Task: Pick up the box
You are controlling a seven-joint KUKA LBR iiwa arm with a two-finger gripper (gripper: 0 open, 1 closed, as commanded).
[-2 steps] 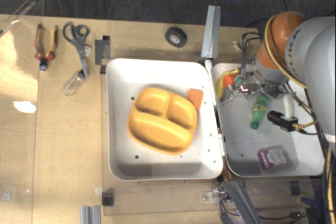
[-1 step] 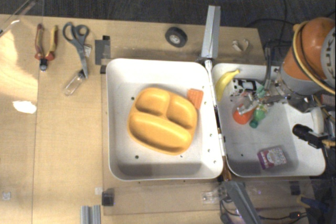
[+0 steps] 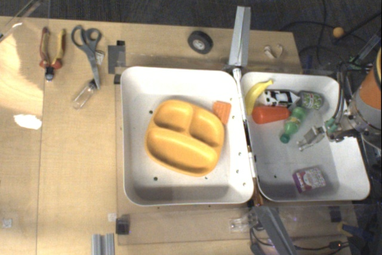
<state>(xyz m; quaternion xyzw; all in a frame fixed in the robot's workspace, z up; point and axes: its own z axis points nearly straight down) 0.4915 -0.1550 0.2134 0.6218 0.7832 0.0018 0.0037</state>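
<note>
Camera view: the gripper (image 3: pixel 314 135) hangs low in the right bin (image 3: pixel 349 185), just beside a green bottle (image 3: pixel 292 125). Jaws look parted, with nothing between them. The box (image 3: pixel 309 178), small and purple, lies flat near that bin's front, apart from the gripper and untouched. No pickup yet: reaching, closing and lifting are all left. The left bin (image 3: pixel 134 146) holds a yellow tray (image 3: pixel 185 135).
</note>
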